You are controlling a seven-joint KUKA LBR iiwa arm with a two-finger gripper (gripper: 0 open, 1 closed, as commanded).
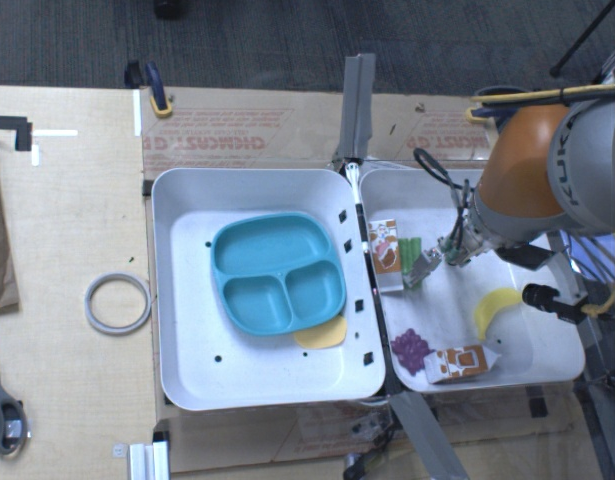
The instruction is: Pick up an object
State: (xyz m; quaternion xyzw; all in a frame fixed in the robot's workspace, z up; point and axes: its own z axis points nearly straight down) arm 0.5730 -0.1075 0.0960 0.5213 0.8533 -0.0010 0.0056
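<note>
Two white bins [177, 298] keep the objects together; the gripper [419, 268] hangs over a green item [411, 252], its grip state unclear to me.

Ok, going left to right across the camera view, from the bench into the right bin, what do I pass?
Grey tape ring on the bench → blue three-compartment plastic tray → green block by the hand → yellow banana-shaped toy.
</note>
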